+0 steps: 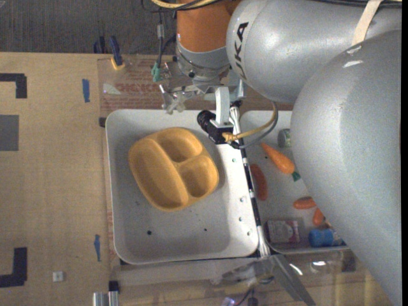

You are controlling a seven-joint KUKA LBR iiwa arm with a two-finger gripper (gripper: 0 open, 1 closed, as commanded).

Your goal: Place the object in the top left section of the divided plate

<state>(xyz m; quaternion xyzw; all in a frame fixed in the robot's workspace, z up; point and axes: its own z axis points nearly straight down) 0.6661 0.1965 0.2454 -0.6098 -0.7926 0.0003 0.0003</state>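
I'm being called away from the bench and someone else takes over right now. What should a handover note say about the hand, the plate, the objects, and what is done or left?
Hand: over the far rim of the left bin, near the plate; whether it is open or shut cannot be told, and nothing is visible in it.
Divided plate: yellow, in the left bin, all three sections bare.
Objects: in the right bin, an orange carrot, a reddish sausage-shaped piece, smaller orange pieces, a blue item and a small box.
Done: nothing placed yet.
Left: pick an object, set it in the plate's top left section.
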